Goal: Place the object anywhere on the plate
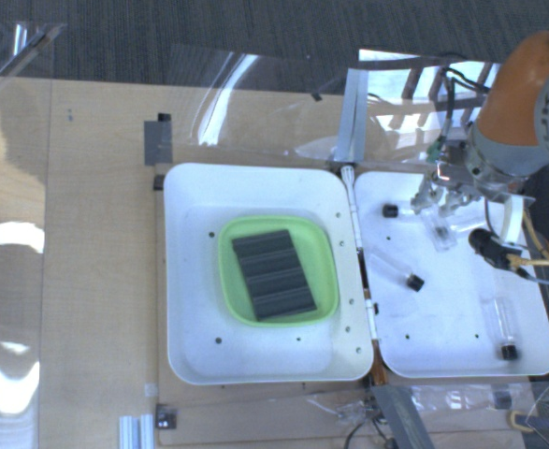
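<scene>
The dark ribbed block (pixel 274 275) lies flat on the green plate (pixel 228 283) in the left bin (pixel 185 344), so I judge that the task's thing is already where it should be. My claw (pixel 440 204) hangs over the far part of the right bin (pixel 536 354), well apart from the plate, and I cannot tell its state from here. The block looks stiff, flat and rather light, with grooves that should give some friction, so I would take it across its two long edges, near the middle.
</scene>
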